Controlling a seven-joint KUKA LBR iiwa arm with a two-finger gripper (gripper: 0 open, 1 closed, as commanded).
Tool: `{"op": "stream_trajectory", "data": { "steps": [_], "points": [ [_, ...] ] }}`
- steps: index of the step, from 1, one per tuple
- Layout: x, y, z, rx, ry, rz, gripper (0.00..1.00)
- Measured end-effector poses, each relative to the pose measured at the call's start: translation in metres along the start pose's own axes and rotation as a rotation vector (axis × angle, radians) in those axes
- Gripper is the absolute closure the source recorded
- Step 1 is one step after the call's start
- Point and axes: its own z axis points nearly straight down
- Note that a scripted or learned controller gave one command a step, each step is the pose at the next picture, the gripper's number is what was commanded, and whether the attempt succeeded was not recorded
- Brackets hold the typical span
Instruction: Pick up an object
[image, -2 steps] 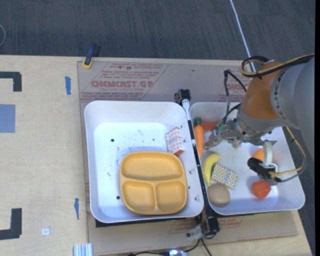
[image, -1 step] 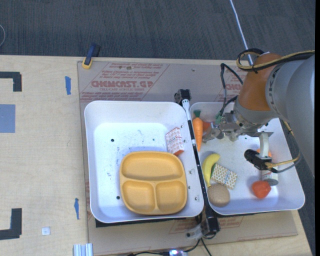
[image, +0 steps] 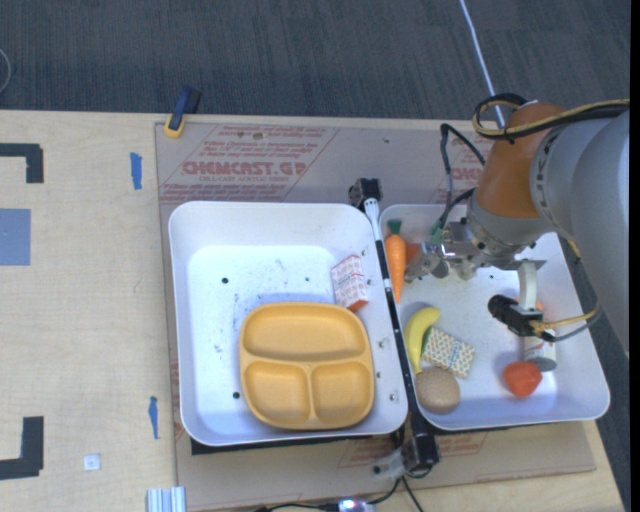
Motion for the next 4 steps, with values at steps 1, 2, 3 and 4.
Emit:
{"op": "stream_trajectory", "data": {
  "steps": [1,2,3,4],
  "points": [
    [0.001,-0.022,0.0,0.003,0.002,0.002,0.0],
    [-0.003,0.007,0.0,0.003,0.001,0.0,0.0],
    [-0.003,0.005,-0.01,0.015,0.003,0.002,1.0],
    [0.075,0.023,-0.1,0.001,0.002,0.0,1.0]
  ]
}}
